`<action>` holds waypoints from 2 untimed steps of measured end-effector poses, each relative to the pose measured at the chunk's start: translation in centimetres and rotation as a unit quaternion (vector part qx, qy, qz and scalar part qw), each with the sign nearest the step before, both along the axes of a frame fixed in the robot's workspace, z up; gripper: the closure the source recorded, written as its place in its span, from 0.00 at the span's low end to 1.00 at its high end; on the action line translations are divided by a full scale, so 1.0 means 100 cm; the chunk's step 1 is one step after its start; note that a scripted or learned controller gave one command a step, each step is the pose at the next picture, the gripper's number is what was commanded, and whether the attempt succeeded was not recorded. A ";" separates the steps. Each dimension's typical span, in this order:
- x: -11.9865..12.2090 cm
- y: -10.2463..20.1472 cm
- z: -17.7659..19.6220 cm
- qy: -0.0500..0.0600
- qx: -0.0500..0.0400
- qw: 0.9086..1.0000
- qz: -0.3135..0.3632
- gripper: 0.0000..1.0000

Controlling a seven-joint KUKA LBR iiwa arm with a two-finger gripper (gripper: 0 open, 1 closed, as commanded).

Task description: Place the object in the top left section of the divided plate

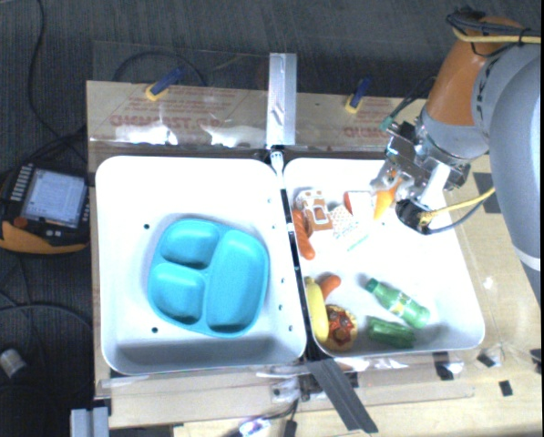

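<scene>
End effector (387,192) grips an orange object (382,204) above the right bin (454,271); no writing is legible.

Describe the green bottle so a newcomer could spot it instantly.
Look in the right white bin, toward its lower right corner. The green bottle lies tilted there, just above a darker green item. Its pale cap end and lighter, shiny green set it apart.
</scene>
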State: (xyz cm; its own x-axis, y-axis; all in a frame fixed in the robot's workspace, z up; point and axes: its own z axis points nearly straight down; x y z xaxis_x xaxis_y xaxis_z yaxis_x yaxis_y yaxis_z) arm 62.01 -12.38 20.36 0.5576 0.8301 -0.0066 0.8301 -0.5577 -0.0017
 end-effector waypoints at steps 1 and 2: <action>-0.094 -0.005 -0.111 -0.003 0.002 0.996 -0.084 1.00; -0.132 0.027 -0.113 -0.011 0.001 0.974 -0.228 1.00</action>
State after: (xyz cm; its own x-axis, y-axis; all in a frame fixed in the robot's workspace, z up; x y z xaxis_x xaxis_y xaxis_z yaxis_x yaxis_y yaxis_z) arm 48.83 -9.68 9.04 0.8685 0.4955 0.0112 0.4954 -0.8686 0.0122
